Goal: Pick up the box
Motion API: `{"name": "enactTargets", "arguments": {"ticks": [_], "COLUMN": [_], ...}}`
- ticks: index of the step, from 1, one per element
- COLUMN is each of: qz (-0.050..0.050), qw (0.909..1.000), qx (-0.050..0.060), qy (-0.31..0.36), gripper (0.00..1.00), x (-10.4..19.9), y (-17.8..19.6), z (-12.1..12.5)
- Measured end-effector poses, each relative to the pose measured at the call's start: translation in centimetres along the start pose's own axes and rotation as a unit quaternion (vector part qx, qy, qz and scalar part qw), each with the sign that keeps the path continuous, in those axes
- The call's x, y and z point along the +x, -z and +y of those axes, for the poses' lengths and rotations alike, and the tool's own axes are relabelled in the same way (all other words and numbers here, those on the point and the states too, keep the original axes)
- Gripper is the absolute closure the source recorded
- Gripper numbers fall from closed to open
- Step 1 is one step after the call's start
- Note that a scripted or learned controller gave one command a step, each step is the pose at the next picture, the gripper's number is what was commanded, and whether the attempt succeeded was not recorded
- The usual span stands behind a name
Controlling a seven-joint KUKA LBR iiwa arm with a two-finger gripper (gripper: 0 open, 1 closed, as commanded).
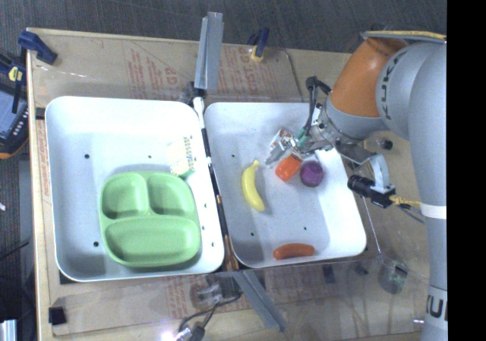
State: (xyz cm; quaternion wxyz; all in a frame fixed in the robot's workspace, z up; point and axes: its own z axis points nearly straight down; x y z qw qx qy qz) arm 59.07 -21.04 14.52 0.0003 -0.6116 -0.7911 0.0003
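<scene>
Evidently the end effector (292, 146) hung low inside the right-hand shallow white bin (342, 233), near its upper middle, with the grey arm and its orange band (364, 81) reaching in behind it; whether it was apart or together could not be told, since its metal parts merged with the clutter beneath. The likeliest candidate for the box, a small orange block-shaped object (288, 168), lay directly under and just ahead of the end effector, seemingly touching its tip, though nothing showed it clamped. A round purple fruit-like ball (311, 173) sat just beside the orange box, on the arm's side, close enough to crowd a grasp. A yellow plastic banana (253, 187) lay further out from the end effector, away from the arm, and a reddish sausage-shaped toy (293, 251) rested well apart by the bin's near wall. Beyond the divider, the left-hand white bin (68, 127) held a green sectioned plastic tray (150, 219) and a small pale yellow toy (180, 157). Judging by the posture, the arm was lowered for a pickup attempt, as yet unconfirmed.
</scene>
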Motion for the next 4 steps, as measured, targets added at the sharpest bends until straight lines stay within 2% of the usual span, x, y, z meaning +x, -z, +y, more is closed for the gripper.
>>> {"name": "enactTargets", "arguments": {"ticks": [1,2,3,4], "qz": [-0.005,-0.004,-0.007,-0.007], "qw": [0.9999,0.9983,0.9983,0.9983], "qx": [-0.008,-0.007,-0.009,-0.009], "qy": [0.010,0.057,0.057,0.057], "gripper": [0.00,0.00,1.00,0.00], "x": [-2.0,5.5,5.2,5.2], "y": [-3.5,-3.0,-1.8,-1.8], "z": [6.9,4.3,4.5,4.5]}}
